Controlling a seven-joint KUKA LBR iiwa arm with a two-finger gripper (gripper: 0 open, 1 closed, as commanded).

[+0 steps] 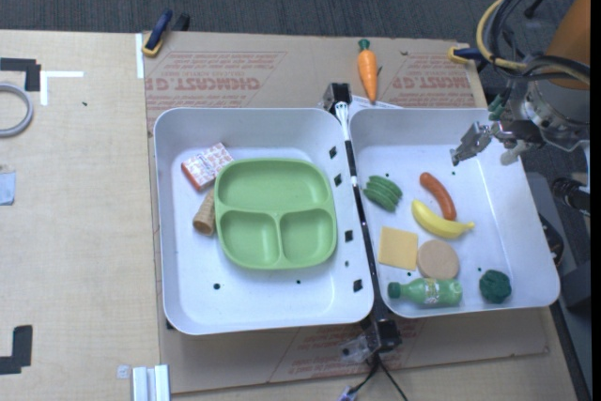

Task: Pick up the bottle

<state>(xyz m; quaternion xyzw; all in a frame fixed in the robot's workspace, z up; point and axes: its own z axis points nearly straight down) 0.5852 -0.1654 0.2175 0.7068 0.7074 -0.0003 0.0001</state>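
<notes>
The bottle [427, 293] is small, green, with a white cap pointing left. It lies on its side in the right bin [526, 202], close to that bin's front wall. My gripper [488, 148] hangs over the back right part of the same bin, well behind the bottle. Its two fingers stand apart, open, with nothing between them. The orange-banded arm [568, 42] comes in from the upper right.
Around the bottle lie a tan round disc [439, 259], a yellow cheese square [398, 249], a banana [439, 221], a red sausage [438, 194], a green pepper [383, 192] and broccoli [495, 285]. The left bin holds a green divided plate [276, 213]. A carrot [366, 69] lies behind the bins.
</notes>
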